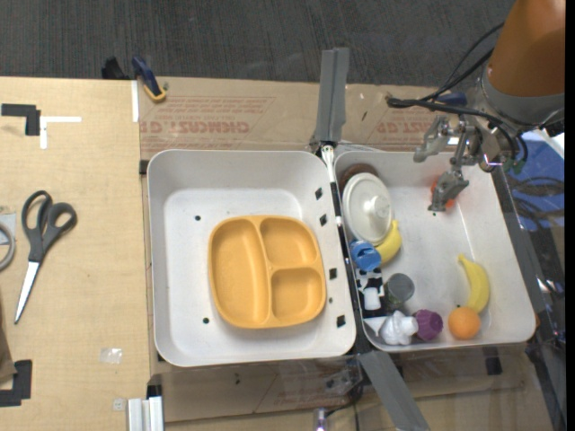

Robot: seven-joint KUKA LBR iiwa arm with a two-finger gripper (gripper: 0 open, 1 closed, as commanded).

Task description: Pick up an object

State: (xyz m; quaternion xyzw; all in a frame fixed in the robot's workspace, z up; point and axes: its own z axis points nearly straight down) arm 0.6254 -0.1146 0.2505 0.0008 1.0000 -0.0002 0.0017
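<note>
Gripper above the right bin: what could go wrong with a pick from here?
1. The gripper hangs over bare bin floor, apart from everything; coming straight down would likely grab nothing.
2. The bowl, a banana and a blue piece crowd the right bin's left wall, so a pick there may knock neighbours.
3. The orange sits in the near corner and could roll away from the fingers.

Bench [81, 330] bears two bins [171, 268], scissors [38, 241].

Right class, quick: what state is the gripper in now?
Gripper: raised over the right bin, nothing visibly held; open or shut cannot be told.
</note>
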